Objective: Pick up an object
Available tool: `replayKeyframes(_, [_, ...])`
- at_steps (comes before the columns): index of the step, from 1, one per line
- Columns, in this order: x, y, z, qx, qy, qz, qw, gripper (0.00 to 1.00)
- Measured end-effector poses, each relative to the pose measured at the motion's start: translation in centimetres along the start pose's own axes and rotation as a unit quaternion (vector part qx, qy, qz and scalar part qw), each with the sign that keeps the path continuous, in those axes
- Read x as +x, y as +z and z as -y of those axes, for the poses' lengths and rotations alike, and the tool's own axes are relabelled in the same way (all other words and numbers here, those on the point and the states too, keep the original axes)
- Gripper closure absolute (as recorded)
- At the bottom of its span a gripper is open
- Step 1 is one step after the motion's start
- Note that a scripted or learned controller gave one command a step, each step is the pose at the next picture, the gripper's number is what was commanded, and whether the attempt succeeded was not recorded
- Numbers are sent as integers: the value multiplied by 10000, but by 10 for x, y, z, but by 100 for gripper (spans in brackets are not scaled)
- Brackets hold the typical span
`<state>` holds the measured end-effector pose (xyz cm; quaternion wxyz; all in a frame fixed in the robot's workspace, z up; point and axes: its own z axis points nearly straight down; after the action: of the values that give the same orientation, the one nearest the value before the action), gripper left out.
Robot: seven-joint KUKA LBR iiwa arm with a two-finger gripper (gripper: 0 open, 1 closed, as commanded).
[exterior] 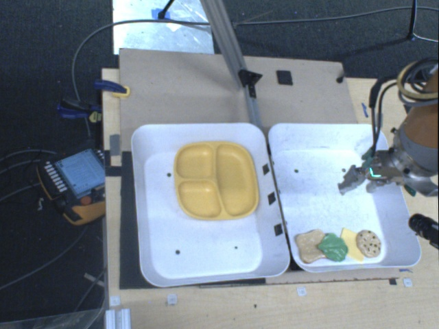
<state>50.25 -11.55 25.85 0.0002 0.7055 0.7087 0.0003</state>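
the tool hung over the right shallow white bin, its fingers spread and gripping nothing. toward 6 o'clock lay a tan toast piece, green leafy piece and round speckled cookie.

Bench, brown board top: 2 white bins side by side, left bin, right bin.

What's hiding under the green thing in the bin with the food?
The green piece lies over an edge of the tan toast-shaped piece and of the yellow slice. Whatever else sits beneath it is covered.
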Motion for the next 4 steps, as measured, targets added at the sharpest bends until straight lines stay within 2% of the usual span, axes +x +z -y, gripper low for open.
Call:
replayKeyframes(1, [0,0,0,-5,-1,1,10000,0])
replayKeyframes(2, [-3,62,0,23,18,-3,10000,0])
replayKeyframes(4, [-2,163,-15,19,20,-3,10000,0])
